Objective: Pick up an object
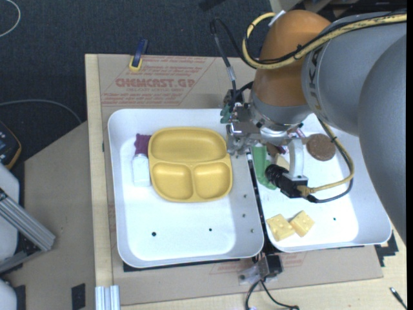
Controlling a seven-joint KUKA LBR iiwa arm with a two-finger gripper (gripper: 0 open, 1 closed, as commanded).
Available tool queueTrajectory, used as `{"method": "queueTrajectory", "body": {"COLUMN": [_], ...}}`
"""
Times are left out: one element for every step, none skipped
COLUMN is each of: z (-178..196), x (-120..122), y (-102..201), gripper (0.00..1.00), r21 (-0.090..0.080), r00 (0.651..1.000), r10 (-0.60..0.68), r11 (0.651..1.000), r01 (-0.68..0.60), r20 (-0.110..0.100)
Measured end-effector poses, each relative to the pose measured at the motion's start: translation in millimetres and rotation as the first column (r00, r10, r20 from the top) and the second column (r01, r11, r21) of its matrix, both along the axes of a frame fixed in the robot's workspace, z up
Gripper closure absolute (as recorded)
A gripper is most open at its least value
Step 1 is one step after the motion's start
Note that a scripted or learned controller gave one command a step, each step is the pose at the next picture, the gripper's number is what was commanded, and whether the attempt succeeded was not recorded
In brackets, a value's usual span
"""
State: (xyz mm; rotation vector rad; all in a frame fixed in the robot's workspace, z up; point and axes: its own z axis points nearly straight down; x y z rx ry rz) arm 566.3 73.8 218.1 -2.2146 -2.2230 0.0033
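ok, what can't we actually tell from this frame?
- Gripper, camera view: the wrist and cabling cover its fingers, so open or shut is unreadable.
- Green object: mostly under the wrist, identity unclear.
- Brown round item: partly behind the arm.
- White bottle: partly tucked behind the yellow divided tray.

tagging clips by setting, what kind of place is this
Most likely a robotics lab test bench: a grey-and-orange robot arm reaches over two white bins of toy props, including a yellow divided plate, with loose cables around.
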Motion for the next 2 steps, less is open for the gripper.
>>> {"method": "queueTrajectory", "body": {"z": [-3.4,10.5], "x": [3.8,13.3], "y": [2.1,-1.7], "gripper": [1.00,1.00], "r21": [-0.001,-0.001], "r00": [1.000,1.000], "r10": [-0.003,-0.002], "r11": [1.000,1.000], "r01": [0.003,0.002], "r20": [0.002,0.008]}}
